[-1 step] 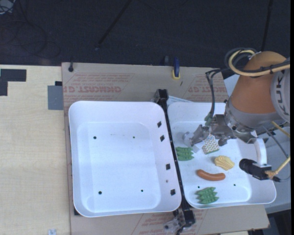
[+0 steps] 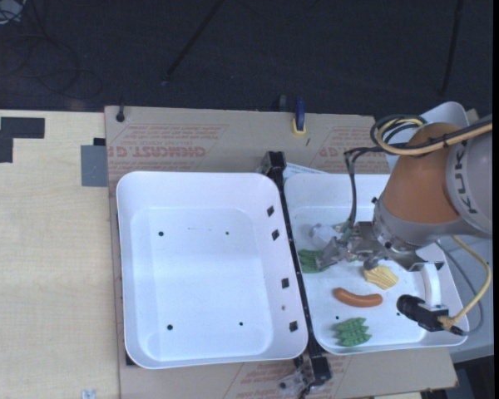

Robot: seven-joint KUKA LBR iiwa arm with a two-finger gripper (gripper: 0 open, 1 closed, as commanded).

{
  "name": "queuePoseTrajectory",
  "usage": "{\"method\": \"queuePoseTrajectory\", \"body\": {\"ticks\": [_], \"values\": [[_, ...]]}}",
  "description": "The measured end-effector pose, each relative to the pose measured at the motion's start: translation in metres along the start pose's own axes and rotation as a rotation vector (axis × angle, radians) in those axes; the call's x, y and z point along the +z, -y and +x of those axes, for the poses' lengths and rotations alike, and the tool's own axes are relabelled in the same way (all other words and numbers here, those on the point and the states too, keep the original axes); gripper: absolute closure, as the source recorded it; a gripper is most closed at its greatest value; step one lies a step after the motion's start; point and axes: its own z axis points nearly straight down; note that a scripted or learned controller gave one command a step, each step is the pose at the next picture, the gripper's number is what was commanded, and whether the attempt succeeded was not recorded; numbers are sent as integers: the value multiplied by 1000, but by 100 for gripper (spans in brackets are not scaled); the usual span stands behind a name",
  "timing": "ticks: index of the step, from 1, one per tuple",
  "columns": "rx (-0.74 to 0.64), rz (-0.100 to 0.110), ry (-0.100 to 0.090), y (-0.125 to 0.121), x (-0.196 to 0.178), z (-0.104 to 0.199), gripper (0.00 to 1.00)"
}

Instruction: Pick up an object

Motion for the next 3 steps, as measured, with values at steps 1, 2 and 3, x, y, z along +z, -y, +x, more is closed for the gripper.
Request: {"method": "queuePoseTrajectory", "body": {"ticks": [1,2,3], "values": [[1,-5,1,-46,53,-36,0],[-3,-19,6,-103,-59,-73,0],[3,0,0,-15,-85,-91,0]]}}
